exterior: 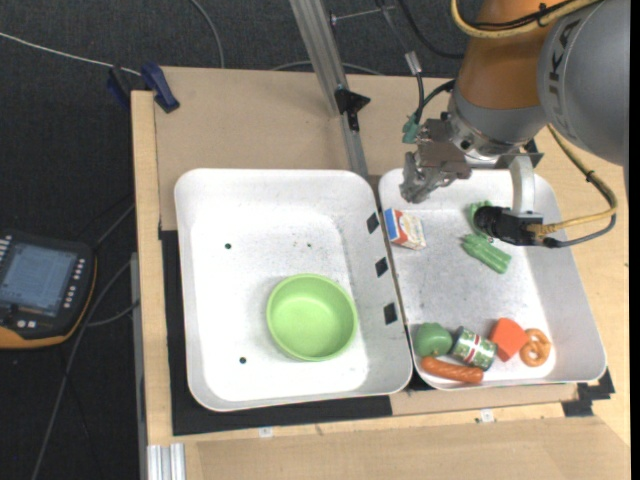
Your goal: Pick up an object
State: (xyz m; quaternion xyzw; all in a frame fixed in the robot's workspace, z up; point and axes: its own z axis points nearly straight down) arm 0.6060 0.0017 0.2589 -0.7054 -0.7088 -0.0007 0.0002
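While hovering over the right bin (560, 298), the gripper (418, 190) carries nothing; its finger spacing cannot be judged. Just below lies 1 small carton (405, 229), likely the target. Next: descend onto it and grip.

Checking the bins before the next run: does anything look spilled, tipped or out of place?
Nothing is spilled. The small can lies on its side among the toy food in the right bin; the green bowl sits upright in the left bin.

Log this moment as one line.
gripper: above right bin, over small carton | holding: nothing seen | green bowl: left bin
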